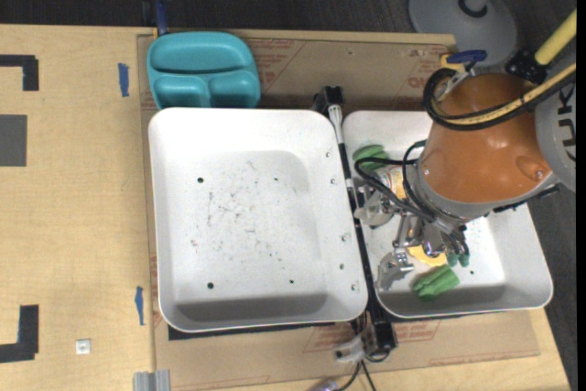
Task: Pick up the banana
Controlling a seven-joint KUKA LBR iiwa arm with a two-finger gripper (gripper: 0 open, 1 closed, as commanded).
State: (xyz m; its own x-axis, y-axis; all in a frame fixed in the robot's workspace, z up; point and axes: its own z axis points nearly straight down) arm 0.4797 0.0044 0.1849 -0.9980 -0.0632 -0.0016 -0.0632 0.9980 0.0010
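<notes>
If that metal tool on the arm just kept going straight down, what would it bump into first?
Likely the yellow item, perhaps the banana, lying right under the tool in the right bin; a green object sits just beside. Depth is hard to judge here.

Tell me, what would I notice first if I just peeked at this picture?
Probably the robot arm's big orange band, hanging over the right white bin. Under it the metal gripper reaches down among small things, with a green object and a bit of yellow beside it. A teal divided tray sits behind the left white bin.
</notes>
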